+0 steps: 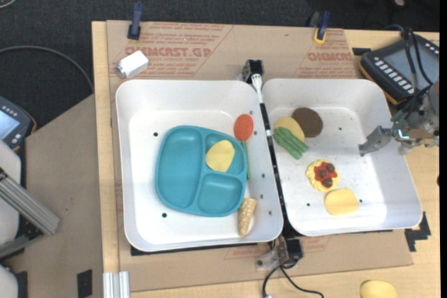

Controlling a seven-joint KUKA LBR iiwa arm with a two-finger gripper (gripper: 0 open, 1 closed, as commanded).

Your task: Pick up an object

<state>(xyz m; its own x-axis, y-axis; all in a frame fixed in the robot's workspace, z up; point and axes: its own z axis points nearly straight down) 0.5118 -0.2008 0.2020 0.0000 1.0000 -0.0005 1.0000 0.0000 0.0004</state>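
Objects: right bin point(335, 91) | gripper point(371, 144): low at right wall, empty

left bin point(133, 150): divided tray point(188, 174) centre, one piece in tray's upper-right section | right bin point(398, 199): food pieces left-centre | gripper point(374, 141) right of frame, over right bin

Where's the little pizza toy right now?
In the camera view, the pizza toy lies in the right bin, near its middle, just above the yellow piece and below-right of the green vegetable.
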